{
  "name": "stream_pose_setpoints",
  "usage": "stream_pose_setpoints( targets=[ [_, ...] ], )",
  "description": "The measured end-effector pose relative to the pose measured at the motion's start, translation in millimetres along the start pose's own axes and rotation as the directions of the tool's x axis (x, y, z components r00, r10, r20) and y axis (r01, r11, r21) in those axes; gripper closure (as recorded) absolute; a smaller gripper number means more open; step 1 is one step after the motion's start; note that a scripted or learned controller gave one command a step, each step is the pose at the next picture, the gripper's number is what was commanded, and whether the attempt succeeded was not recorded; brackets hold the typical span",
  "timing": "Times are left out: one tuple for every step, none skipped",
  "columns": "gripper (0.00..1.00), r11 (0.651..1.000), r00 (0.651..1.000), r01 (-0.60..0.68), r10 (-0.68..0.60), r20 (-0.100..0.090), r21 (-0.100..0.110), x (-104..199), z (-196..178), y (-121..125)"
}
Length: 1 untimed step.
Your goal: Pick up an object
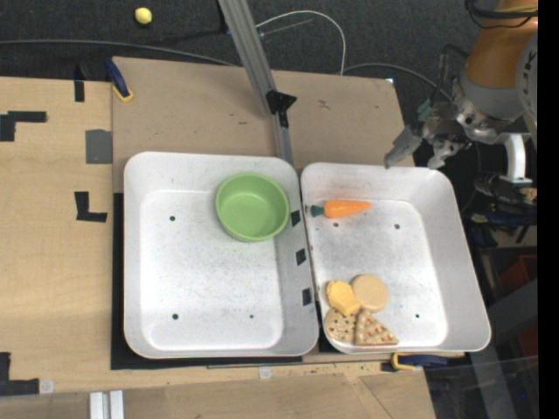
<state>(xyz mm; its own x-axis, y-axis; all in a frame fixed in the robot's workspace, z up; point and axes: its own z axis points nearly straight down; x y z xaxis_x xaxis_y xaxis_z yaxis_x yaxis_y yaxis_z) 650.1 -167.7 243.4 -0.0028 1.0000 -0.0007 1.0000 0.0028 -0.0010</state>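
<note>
Nearest the camera runs the front lip of the table (218,382), a pale wooden surface carrying everything else. On it sit two shallow white bins side by side: the left bin (157,321) holds a green bowl (252,205) in its far half, upright and open, while the right bin (428,269) holds the likelier candidates for picking. The arm (502,51), grey with an orange band, hangs over the far right corner of the right bin, and its claw (419,147) sits just above and outside that bin's far rim; whether the claw is clenched or released cannot be told at this angle, though nothing appears caught in it. Of the smaller things, a cluster of toy food (358,312) lies against the near edge of the right bin, well apart from the claw, its pieces touching one another. The carrot (345,208) is the nearest object: it lies inward and toward the camera from the claw, near the bin's far left wall, with its long axis running roughly left to right across the view. A grasp would probably go best with the claw closing across that axis, so the move ahead is likely a short travel leftward and down.
</note>
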Motion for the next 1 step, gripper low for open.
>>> stream_pose_setpoints(
  targets=[
    [0.00, 1.000, 1.000, 0.000, 0.000, 0.000, 0.000, -0.1, 0.0, 0.0]
  ],
)
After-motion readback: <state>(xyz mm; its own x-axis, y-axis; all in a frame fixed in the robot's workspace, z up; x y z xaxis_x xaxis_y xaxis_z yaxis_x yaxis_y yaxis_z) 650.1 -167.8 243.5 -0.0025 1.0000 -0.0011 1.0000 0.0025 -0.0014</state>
